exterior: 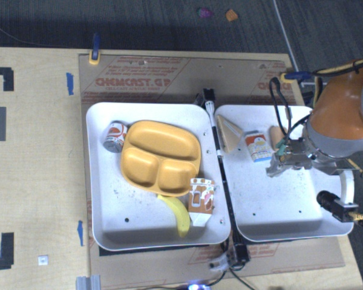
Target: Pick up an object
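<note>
The gripper was held low over the right bin, just beside the small carton, presumably for a grasp, though whether the gripper was spread or closed could not be told.

tray in left bin, carton in right bin

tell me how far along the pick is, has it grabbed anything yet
Nothing looks picked up. The yellow divided plate, banana, can and small carton lie in the left bin; a small box and a tan wedge lie in the right bin. The gripper is low over the right bin, beside the box. Grasping and lifting remain.
</note>
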